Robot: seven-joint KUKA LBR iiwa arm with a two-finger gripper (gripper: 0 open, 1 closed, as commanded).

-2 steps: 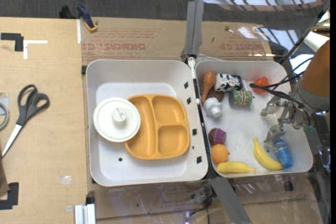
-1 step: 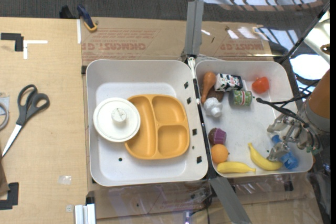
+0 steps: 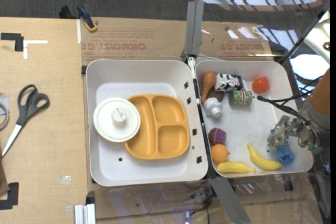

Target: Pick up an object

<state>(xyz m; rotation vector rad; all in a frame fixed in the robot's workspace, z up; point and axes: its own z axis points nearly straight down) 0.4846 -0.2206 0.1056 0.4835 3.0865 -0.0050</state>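
My gripper (image 3: 281, 134) hangs low over the right side of the right bin (image 3: 239, 123), with the arm coming in from the right edge. Just below it lies a small blue object (image 3: 284, 155); whether they touch I cannot make out. A yellow banana (image 3: 264, 160) lies to the gripper's lower left and a second banana (image 3: 235, 167) sits by the bin's front wall beside an orange (image 3: 219, 153). Farther back are a purple piece (image 3: 217, 136), a white piece (image 3: 212, 107), a green can (image 3: 242, 97), a red tomato (image 3: 260, 84), a black-and-white carton (image 3: 229, 81) and a brown drumstick-shaped item (image 3: 208, 84).
The left bin (image 3: 100, 165) bears a yellow divided plate (image 3: 160, 126) with a round white lid (image 3: 116, 118) overlapping its left edge. Scissors (image 3: 23, 107) lie on the bench far left. A blue clamp (image 3: 86, 17) sits at the back by the cardboard.
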